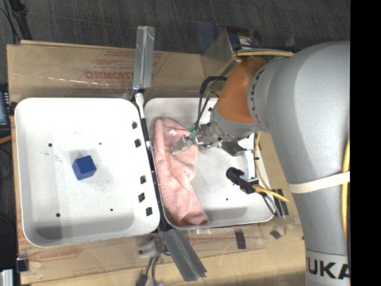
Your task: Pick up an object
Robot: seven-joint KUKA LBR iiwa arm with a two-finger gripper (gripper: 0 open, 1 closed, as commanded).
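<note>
Fixed overhead camera, slanted down, both bins point(36, 159) framed

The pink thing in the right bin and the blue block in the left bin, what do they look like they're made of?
The pink thing looks like soft cloth, probably a towel: matte and slightly fuzzy, lying in folds and wrinkles along the right bin's left wall. The blue block looks rigid, with flat faces and crisp edges and an even matte colour; foam, wood or plastic cannot be told apart here.
</note>
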